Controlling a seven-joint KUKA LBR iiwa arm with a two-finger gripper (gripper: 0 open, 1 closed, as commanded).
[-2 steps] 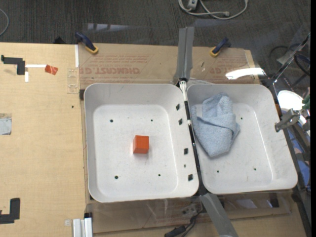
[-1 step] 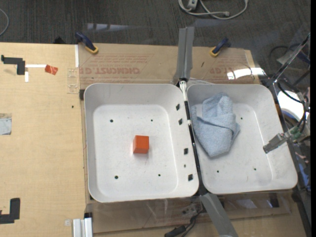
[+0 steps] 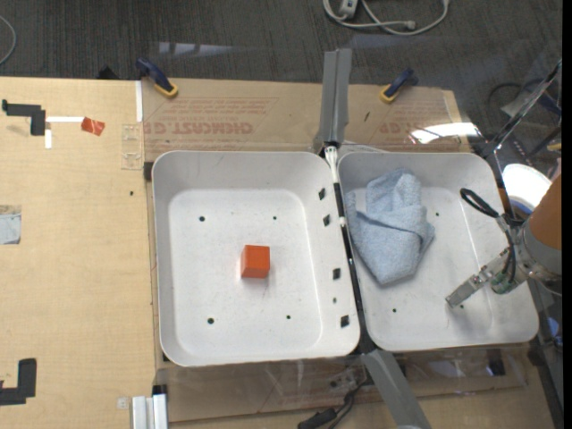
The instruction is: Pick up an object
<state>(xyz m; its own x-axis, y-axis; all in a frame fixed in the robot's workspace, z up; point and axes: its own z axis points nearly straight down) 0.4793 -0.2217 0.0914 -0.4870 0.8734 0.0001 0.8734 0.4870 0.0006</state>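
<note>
So the orange block (image 3: pixel 256 262) sits alone near the middle of the left bin (image 3: pixel 179 239), flat on the floor. Next bin over, the right bin (image 3: pixel 447 329), has a crumpled blue-grey cloth (image 3: pixel 390 226) against its left side. The tool (image 3: pixel 478 284) is way off at the right bin's right edge, low over bare floor, well apart from both. Honestly can't tell how its jaws stand.

Arm enters at the right edge of the frame, lower right, only its wrist end visible. Pincer (image 3: pixel 465 295) points left and slightly down, metal finger (image 3: pixel 460 293) extended, nothing seen between fingers.
</note>
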